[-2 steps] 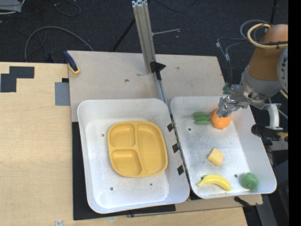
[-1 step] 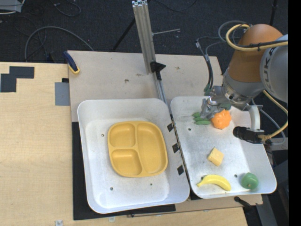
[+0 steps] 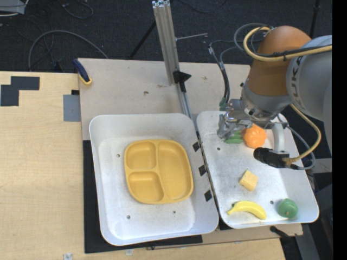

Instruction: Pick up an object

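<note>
Grey and orange, the arm bends in from the right, wrist pointing down over the right bin's [image 3: 303,213] far end. Its claw [image 3: 230,128] sits low at a green item [image 3: 234,139] beside the orange [image 3: 255,137]; its state cannot be told.

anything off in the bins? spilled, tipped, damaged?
Nothing stands out. The yellow divided plate lies flat in the left bin. In the right bin the banana, cheese wedge, green pepper and orange lie apart and whole. The gripper sits over a small green item at the far end.
</note>
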Robot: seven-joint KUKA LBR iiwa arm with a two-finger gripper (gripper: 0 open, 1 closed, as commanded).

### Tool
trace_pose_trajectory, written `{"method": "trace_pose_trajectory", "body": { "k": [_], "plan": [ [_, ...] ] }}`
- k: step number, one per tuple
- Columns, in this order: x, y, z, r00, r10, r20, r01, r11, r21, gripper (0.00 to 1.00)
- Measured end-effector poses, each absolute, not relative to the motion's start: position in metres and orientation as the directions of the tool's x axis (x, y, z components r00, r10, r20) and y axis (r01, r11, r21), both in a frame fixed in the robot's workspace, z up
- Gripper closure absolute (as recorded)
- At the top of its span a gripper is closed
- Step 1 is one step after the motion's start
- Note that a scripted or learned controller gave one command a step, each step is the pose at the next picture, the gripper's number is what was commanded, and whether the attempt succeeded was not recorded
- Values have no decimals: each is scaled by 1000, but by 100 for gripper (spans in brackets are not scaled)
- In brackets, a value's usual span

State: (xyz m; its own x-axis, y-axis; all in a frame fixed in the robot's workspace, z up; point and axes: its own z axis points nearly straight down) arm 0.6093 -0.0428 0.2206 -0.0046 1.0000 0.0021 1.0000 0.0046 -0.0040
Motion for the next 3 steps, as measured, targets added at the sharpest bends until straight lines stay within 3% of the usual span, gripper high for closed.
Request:
{"method": "trace_pose_trajectory", "body": {
  "k": [3],
  "plan": [
    [572, 105, 226, -4, 1000, 1, 1000, 4, -3, 100]
  ]
}}
